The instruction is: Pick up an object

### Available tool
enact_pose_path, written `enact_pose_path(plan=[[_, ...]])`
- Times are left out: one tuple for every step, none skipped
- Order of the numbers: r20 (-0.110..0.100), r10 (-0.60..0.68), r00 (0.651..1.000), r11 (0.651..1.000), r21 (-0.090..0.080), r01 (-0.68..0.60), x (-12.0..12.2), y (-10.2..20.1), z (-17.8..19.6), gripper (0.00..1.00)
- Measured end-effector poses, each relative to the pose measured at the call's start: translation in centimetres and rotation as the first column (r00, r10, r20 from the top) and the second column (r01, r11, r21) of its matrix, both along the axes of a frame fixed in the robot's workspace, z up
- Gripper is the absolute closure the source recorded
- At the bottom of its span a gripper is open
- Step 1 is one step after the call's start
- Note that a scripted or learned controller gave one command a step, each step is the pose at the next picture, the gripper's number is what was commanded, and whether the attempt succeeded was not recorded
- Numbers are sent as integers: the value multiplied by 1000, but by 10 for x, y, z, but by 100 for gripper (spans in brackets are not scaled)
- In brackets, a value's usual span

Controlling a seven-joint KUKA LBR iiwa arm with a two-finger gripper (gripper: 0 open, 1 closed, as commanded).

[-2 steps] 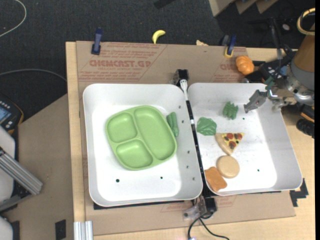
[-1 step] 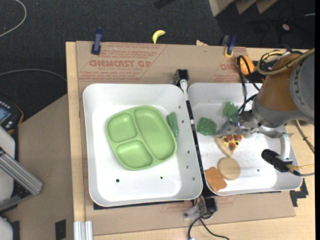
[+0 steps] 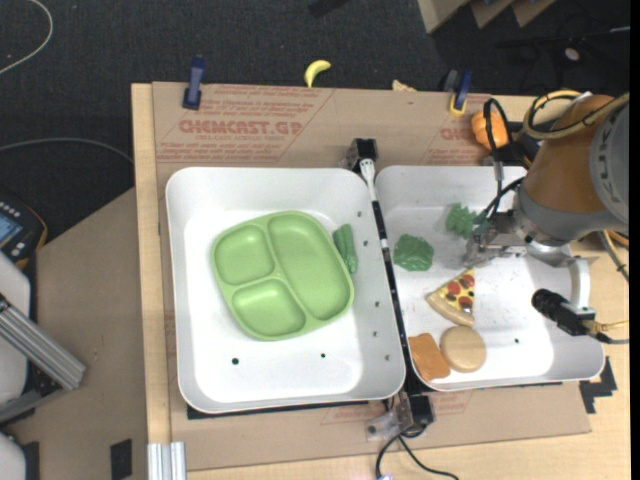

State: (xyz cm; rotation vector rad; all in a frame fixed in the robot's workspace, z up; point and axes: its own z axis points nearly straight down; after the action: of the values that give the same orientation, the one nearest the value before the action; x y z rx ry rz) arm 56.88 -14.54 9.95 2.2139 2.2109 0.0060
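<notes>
Broccoli piece in right bin, far part, just left of the hand; looks touching or nearly so, can't tell which; hand low over bin, arm coming in from right, orange band above wrist; finger state cannot be made out from this angle, nothing seen clamped between them; green leafy lump left of centre in same bin, near broccoli piece but apart; pizza slice nearer, middle of bin, tip pointing up-right; round bun near edge of bin, touching orange bread slice on its left; left bin holds green divided plate, three compartments, lying flat and tilted in plan; small green strip just beside plate's right rim; both bins sit side by side on brown surface; blue clamps at far edge; yellow banana-shaped item beyond far edge.
</notes>
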Motion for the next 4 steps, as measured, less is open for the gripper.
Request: enact_pose_path(plan=[[2,-1,1000,1000,-1,1,0,0,10,100],[4,-1,1000,1000,-1,1,1,0,20,100],[6,-1,1000,1000,-2,1,1,0,30,100],[9,1,1000,1000,-2,-1,26,-40,189,100]])
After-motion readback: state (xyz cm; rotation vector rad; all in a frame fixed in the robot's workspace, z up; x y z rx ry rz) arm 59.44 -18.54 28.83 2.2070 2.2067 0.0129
